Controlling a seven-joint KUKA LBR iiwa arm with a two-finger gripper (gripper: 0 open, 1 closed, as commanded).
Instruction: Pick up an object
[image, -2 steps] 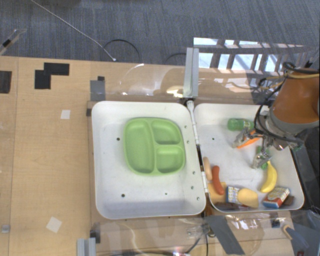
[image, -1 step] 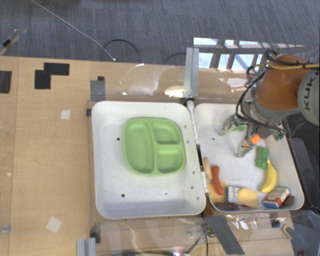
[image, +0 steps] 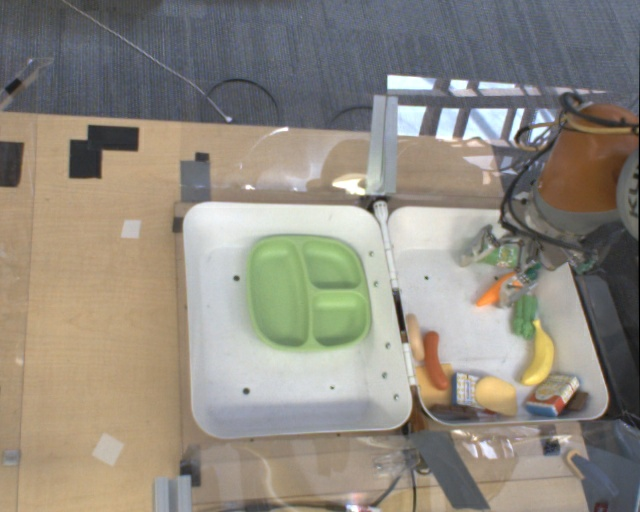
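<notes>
Fingers (image: 482, 248) look apart, so I'd lower the gripper (image: 503, 262) squarely over the orange carrot (image: 489, 293) at its six o'clock, centring before closing.

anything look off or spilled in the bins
Nothing stands out. The green tray sits flat in the left bin; the banana, carrot and other toy foods lie loose in the right bin.

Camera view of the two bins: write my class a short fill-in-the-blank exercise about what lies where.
1. The green divided plate lies in the ___ bin.
2. The banana is coloured ___.
3. The gripper hangs over the ___ bin.

Missing words: left; yellow; right
</notes>
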